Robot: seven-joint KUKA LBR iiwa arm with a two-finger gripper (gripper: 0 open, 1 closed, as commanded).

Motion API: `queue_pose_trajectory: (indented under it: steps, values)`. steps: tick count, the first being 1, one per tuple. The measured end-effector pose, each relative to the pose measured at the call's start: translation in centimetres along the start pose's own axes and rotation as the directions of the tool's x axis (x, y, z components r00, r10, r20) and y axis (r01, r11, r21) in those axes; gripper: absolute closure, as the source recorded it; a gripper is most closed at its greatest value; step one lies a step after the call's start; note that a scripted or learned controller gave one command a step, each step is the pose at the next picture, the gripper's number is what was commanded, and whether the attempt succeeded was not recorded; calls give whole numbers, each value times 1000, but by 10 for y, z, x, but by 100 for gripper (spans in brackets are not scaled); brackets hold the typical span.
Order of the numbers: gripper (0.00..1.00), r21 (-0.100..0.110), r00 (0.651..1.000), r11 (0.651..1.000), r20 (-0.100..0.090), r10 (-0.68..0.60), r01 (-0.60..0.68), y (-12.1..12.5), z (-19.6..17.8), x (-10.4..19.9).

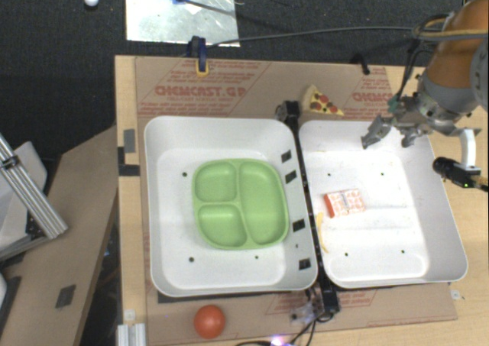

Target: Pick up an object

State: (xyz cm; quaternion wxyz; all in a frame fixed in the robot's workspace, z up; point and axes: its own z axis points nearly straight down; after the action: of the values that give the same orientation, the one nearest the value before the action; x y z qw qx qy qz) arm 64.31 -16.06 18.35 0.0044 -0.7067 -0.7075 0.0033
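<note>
Status: nothing picked up yet. My gripper (pixel 391 132) hangs spread and empty above the right bin's (pixel 428 260) far edge; the small red-and-white packet (pixel 343 202) lies untouched on its floor.

Smooth green plastic tray (pixel 241 203) in glossy white plastic bin (pixel 164 184).

The arm (pixel 458 54) comes in from the right edge, orange band up top and grey wrist angled down to the left. The tool (pixel 391 134) hangs low, its two fingers (pixel 374 134) spread apart with nothing between them.
</note>
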Motion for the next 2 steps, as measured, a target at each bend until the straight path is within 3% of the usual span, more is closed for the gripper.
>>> queue_pose_trajectory:
  steps: [1,2]
  values:
    - [0,-13,1000,1000,2,-2,2,3,-8,0]
    - [0,-10,1000,1000,2,-1,1,0,34,0]
